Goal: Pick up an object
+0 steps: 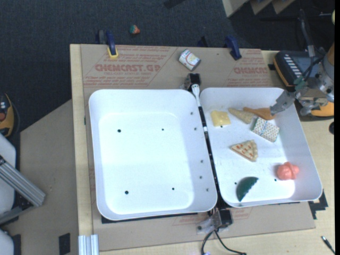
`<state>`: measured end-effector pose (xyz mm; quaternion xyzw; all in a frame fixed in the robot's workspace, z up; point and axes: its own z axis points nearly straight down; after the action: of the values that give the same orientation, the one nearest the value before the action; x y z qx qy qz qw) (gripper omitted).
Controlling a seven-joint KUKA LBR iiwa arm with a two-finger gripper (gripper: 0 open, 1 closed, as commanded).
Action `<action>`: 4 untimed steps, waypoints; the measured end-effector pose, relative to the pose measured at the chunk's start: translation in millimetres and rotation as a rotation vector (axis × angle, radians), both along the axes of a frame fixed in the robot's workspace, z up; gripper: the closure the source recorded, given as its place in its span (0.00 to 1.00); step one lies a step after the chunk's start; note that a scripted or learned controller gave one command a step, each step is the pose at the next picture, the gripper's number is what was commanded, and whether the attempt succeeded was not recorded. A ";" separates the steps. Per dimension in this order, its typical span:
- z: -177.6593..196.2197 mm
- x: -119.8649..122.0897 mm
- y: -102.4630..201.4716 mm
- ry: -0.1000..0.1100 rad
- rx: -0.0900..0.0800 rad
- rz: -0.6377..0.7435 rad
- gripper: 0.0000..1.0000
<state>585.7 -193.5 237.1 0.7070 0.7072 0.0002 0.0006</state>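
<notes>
you've got two white bins side by side on the bench. the left bin (106,142) has just a few dark dots on its floor. the right bin (305,158) holds all the stuff: a yellow block (220,118) near its upper left, a tan wedge (243,115) just right of that, an orange piece (262,112) touching the wedge's right end, a patterned white block (265,129) right below it, a pizza slice (245,150) mid-bin, a pink lump (287,171) at lower right and a dark green leaf shape (246,187) at the bottom.

your gripper (280,105) comes in from the right of the frame, tip down by the orange piece at the bin's upper right. honestly can't tell how the jaws stand from this angle, too blurry.

small white box (189,59) sits on the board above the bins.
</notes>
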 end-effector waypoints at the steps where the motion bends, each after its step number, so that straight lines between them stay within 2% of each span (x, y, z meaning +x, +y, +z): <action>1: 10.8 0.7 -0.1 -0.003 -0.001 0.001 1.00; 2: 113.3 -12.3 -30.0 -0.010 -0.006 -0.002 1.00; 3: 238.8 45.2 -29.7 -0.018 -0.008 0.004 1.00; 4: 198.5 -31.7 -17.5 0.005 0.003 -0.003 1.00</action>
<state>554.0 -211.0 435.7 0.7079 0.7063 -0.0007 -0.0023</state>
